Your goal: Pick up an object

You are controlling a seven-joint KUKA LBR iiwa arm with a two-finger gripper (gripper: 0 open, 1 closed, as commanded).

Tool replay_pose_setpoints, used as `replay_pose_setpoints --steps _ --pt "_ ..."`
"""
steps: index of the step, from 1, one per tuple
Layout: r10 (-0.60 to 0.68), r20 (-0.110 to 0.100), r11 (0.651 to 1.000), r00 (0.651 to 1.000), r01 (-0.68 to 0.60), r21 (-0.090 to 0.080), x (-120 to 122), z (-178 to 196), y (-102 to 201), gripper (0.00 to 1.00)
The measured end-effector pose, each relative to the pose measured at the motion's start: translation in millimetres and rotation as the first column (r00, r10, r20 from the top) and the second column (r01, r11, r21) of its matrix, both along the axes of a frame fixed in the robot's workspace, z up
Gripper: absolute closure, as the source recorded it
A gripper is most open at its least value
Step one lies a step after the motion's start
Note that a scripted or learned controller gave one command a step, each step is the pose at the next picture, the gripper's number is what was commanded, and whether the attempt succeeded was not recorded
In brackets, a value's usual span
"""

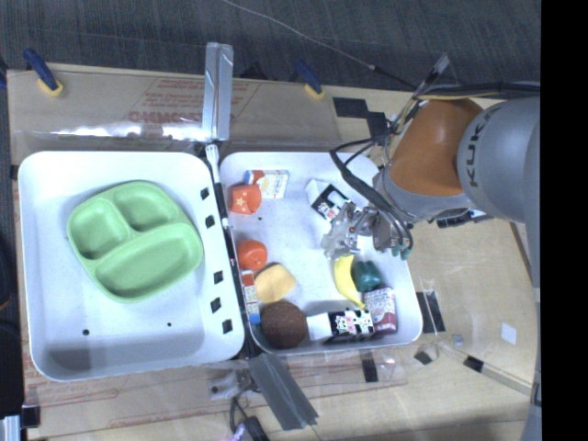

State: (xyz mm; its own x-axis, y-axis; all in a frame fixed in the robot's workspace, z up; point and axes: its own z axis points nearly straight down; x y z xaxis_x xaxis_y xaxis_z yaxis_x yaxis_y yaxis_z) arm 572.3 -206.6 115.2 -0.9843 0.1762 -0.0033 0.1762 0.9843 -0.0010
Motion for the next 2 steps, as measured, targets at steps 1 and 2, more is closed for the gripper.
replay_pose_setpoints --steps 1,2 --pt "0.001 0.0 1.0 1.0 -0.001 0.0 0 0 1 0.0" --pt "-0.171 -0.001 0.985 0.985 0.171 0.003 -47 -22 -1 0.0"
